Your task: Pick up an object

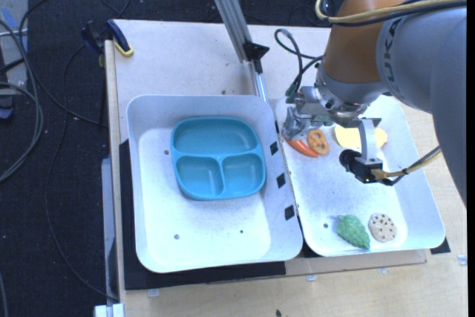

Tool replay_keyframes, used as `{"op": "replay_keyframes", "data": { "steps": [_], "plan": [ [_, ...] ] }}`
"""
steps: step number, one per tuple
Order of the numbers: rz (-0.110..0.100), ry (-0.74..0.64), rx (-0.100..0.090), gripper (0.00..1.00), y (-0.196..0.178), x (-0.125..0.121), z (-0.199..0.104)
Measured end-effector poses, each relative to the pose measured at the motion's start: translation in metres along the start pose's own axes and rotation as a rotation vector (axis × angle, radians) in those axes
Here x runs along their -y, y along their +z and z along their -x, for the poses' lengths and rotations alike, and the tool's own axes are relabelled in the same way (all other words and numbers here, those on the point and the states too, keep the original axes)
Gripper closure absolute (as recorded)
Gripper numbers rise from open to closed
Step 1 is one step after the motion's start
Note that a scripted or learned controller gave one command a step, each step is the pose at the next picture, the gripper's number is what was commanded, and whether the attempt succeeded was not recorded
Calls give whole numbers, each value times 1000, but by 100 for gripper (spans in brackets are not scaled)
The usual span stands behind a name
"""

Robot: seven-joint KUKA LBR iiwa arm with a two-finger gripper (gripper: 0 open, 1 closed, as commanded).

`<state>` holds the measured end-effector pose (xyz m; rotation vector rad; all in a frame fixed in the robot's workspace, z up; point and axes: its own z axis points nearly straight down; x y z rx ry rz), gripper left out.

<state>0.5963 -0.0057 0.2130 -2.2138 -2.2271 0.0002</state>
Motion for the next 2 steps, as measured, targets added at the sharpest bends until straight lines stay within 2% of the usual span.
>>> {"op": "replay_keyframes", "data": {
  "steps": [1,2],
  "plan": [
    [-2,-1,-1,100,6,21,-54],
    [1,1,0,100,-11,39,-102]
  ]
}}
